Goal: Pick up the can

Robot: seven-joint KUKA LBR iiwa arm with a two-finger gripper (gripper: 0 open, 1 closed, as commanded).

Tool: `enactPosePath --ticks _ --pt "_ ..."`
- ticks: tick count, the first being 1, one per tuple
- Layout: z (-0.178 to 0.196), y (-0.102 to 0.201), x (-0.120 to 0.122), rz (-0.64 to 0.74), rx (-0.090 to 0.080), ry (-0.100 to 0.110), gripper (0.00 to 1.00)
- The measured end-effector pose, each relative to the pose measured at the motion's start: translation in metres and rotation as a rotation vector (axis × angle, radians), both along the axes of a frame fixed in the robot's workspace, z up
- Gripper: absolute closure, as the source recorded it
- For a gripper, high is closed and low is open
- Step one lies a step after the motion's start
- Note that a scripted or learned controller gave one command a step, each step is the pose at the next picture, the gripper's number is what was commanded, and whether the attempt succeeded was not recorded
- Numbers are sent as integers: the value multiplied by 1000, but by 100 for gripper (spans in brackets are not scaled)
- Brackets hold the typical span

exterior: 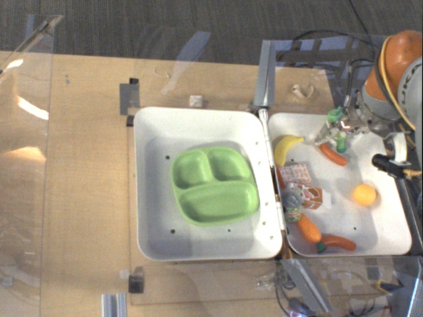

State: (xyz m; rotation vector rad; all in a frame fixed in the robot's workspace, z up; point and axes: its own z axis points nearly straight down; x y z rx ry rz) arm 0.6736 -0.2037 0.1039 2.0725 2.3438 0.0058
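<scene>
The can (295,175), with a red and white label, lies on its side in the right bin (390,233), near the bin's left wall. My gripper (338,131) hangs over the far part of that bin, up and to the right of the can and well apart from it. A small green thing (338,117) sits right at the gripper, and I cannot tell whether it is held.
The right bin also holds a banana (285,146), a red sausage (333,154), an orange ball (365,195), a brown carton (310,196), a carrot (308,229) and another sausage (338,243). A green divided plate (215,185) lies in the left bin (153,177).
</scene>
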Motion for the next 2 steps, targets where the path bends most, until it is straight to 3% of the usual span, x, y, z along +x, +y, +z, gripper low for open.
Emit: enactPosePath --ticks 1,2 --pt "-10 7 -1 -117 3 0 100" --pt "2 8 1 -112 2 -6 100"
